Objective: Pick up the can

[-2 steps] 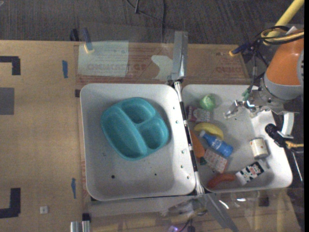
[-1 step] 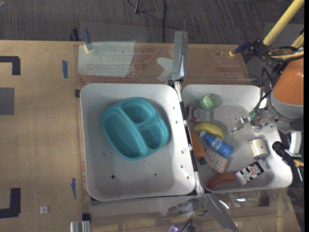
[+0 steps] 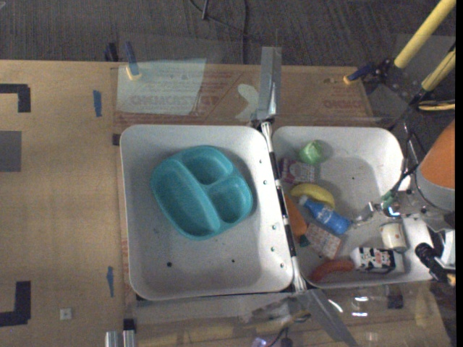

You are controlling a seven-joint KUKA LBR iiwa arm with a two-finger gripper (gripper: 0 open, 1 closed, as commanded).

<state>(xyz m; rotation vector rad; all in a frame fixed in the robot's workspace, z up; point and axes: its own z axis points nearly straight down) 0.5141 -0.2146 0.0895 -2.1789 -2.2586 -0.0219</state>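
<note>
Grey arm with orange band (image 3: 443, 163) entering over the right shallow white plastic bin (image 3: 340, 131). Pincer (image 3: 377, 208) low by that bin's right wall; open or closed: cannot tell, the metal parts too small and glinting.

Task item: small pale cylindrical can (image 3: 393, 235), smooth-sided, just below the pincer in the view and apart from it, close to the bin's right rim. Not held.

Just below the can: black-and-white boxy carton (image 3: 375, 259), lying flat. Left of the carton: glossy red sausage-shaped piece (image 3: 331, 269).

Left of the pincer, crowded along the divider: blue plastic bottle (image 3: 325, 217) lying tilted, curved yellow banana (image 3: 312, 193) just above it, checkered flat packet (image 3: 323, 241) below it, orange elongated item (image 3: 295, 223) against the bin wall. Further up and left: round green object (image 3: 313, 151) and pinkish crinkled packet (image 3: 296, 170).

Open room: bare white floor above and just left of the pincer; little clearance between can, carton and rim.

Well left of the pincer: second white bin (image 3: 132, 194), rounded corners, carrying a teal three-compartment plastic plate (image 3: 202, 191), with bare floor around it.

Tan wooden worktop (image 3: 58, 194) beyond, with blue tape marks.
</note>
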